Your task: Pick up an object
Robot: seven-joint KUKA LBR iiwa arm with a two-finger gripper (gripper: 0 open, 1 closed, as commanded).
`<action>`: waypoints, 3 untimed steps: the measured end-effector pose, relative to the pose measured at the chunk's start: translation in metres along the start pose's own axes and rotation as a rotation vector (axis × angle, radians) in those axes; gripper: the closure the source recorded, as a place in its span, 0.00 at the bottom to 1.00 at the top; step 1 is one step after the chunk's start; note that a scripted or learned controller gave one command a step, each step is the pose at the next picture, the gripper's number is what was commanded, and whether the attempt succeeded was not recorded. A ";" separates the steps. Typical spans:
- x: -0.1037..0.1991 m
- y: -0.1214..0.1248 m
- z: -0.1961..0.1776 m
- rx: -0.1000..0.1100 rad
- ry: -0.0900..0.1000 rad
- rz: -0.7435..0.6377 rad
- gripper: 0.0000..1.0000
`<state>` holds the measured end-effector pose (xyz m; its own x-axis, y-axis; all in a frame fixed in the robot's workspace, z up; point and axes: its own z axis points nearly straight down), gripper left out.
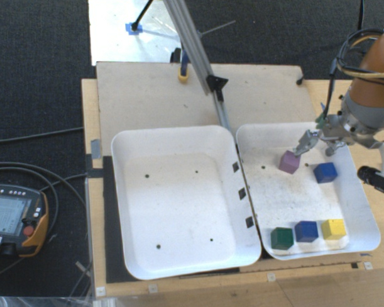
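Five cubes lie in the right bin (363, 200). A purple cube (289, 161) sits in its upper middle, and a blue cube (325, 172) lies just to its right. Along the near edge stand a green cube (282, 237), a second blue cube (306, 231) and a yellow cube (333, 228) in a row. My gripper (318, 146) hangs over the bin's far right part, open, with nothing between its fingers. Its left fingertip (303, 144) is right at the purple cube's upper right corner. The blue cube lies just below the gripper.
The left bin (127, 183) adjoins the right one along a shared rim with black clips (242, 193). A slanted metal pole (194, 49) crosses the board behind the bins. A teach pendant (15, 219) with cables lies at the far left.
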<state>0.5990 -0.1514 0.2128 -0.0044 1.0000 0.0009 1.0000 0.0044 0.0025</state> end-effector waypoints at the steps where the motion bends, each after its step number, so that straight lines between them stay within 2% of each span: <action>1: 0.001 0.040 0.125 0.005 0.000 -0.003 0.00; 2: 0.000 0.042 0.109 -0.003 -0.003 -0.006 1.00; 3: 0.069 -0.043 0.071 0.006 0.003 -0.004 1.00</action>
<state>0.5556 -0.0821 0.1418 -0.0084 1.0000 0.0040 1.0000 0.0084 -0.0033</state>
